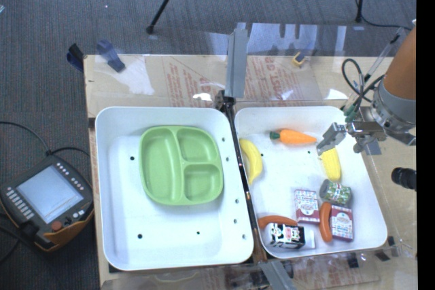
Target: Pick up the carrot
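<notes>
The carrot (296,137) lies in the upper part of the right bin (376,210), its green end pointing left. The gripper (333,139) hangs just beside the carrot's orange tip, to its right, above a corn cob (331,164). Whether it is spread or pressed together cannot be told. A banana (251,159) lies near the bin's left wall.

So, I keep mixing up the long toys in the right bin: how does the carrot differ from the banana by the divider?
The carrot is orange with a green stem end; the banana is plain yellow. The carrot is straight and lies crosswise near the bin's far side; the banana is curved and runs along the divider at the bin's left wall. The carrot lies closer to the gripper. Both lie flat in the right bin, untouched.
</notes>
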Available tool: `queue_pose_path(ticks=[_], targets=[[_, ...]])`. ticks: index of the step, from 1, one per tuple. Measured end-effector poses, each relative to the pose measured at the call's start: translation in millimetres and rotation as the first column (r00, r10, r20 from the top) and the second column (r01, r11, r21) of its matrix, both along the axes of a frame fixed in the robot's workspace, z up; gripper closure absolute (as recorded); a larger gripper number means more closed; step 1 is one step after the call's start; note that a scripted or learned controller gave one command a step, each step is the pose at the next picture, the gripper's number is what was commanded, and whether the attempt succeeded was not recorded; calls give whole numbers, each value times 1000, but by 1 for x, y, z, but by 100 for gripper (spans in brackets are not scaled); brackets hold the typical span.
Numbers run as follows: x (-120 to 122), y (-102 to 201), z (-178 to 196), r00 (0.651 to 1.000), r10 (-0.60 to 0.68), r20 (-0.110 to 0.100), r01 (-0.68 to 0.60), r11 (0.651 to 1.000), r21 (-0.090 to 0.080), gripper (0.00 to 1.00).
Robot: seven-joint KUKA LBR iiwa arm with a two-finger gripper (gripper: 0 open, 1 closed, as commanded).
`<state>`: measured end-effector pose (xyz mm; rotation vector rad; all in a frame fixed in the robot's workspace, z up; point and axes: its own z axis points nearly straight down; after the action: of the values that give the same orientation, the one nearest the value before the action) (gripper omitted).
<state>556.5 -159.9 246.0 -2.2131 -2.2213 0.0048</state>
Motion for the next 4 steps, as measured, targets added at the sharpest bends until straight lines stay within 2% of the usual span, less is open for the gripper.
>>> queue_pose_path(ticks=[1,2,3,4], targets=[[74,25,-159,1000,-7,4,7,1000,-1,0],[74,25,-152,1000,-7,1,7,1000,1,100],[74,25,-152,1000,-8,1,8,1000,1,0],[74,25,-144,1000,-8,-3,8,1000,3,100]])
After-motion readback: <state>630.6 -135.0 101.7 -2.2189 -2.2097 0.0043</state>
